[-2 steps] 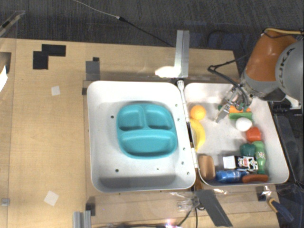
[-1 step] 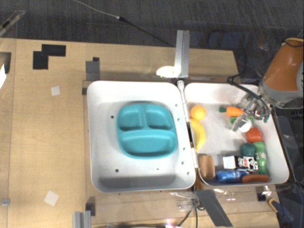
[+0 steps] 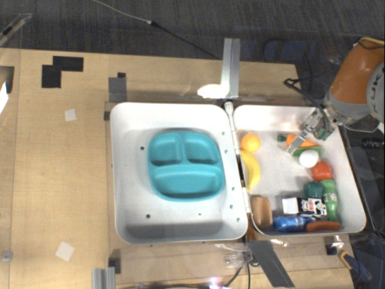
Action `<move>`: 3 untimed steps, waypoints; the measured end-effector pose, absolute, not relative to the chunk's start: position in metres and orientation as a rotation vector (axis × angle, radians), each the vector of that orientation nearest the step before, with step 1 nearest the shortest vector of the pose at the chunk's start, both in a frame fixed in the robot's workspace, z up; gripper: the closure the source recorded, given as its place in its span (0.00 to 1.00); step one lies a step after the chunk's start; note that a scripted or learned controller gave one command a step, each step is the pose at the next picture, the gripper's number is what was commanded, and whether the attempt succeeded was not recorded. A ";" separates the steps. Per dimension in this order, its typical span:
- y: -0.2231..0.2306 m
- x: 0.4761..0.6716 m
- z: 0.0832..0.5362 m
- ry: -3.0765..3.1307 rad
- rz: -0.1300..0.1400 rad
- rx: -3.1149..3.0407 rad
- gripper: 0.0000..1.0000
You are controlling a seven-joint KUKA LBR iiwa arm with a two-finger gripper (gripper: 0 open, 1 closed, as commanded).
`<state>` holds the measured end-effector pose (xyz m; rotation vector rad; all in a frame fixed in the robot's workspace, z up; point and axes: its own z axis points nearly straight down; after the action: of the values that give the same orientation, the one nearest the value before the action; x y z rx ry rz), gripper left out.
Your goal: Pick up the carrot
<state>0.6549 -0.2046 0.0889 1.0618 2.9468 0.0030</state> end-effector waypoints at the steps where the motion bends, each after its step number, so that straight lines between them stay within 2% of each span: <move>1: -0.141 0.658 0.087 2.920 -0.003 1.164 0.00; 2: -0.206 0.660 0.087 3.081 0.000 0.635 0.00; 3: -0.202 0.661 0.086 2.952 0.005 1.100 0.00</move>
<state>0.6605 -0.2021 0.0863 1.0997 2.9517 0.0052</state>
